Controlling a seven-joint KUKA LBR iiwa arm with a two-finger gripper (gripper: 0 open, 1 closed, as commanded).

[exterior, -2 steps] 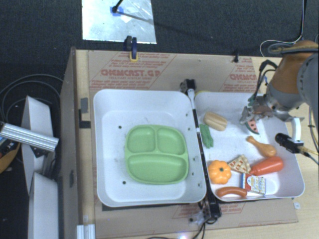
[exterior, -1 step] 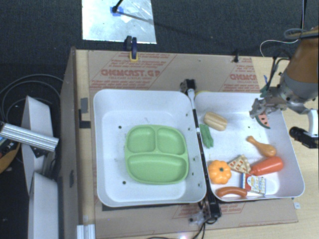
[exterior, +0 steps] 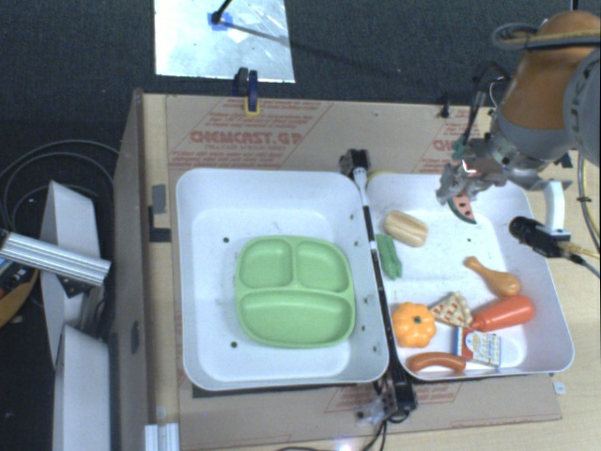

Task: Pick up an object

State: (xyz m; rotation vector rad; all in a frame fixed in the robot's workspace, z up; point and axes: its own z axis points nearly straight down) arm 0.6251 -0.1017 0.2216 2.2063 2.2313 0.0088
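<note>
Two bins (exterior: 216, 252) — one green tray (exterior: 294, 289), eight toy foods (right) (exterior: 470, 318)

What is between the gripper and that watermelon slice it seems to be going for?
Nothing visible. The gripper is right at the watermelon slice, near the far edge of the right bin. The bread roll and chicken drumstick lie apart from it. Whether it actually holds the slice cannot be told.

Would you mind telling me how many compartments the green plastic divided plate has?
3: on the green plastic divided plate in the left white bin, two small ones along its far side, one wide along its near side.
</note>
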